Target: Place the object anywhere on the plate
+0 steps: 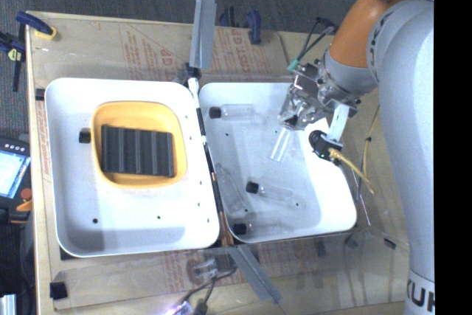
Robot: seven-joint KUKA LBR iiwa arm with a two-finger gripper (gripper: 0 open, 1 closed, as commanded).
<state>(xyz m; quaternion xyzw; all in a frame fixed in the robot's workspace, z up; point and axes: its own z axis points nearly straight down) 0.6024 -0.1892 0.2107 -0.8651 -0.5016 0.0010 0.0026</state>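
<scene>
From overhead, I see my gripper (295,116) over the right bin (335,212), jaws clamped on the top of a clear tube (281,145) that hangs tilted below. The yellow plate (138,114) sits in the left bin (66,181), well apart. I judge the carry comes next: leftward across the divider, then release.

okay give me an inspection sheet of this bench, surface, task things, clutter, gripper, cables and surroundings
Surface: wooden bench bearing two white bins, left bin, right bin.
Job's things: yellow plate in left bin, dark ribbed block on it; clear tubes with black caps in right bin.
Clutter: nothing seen.
Gripper: gripper over right bin, a clear tube hanging just below it; hold unclear.
Cables: wires at wrist.
Surroundings: blue clamps, dark floor.
</scene>
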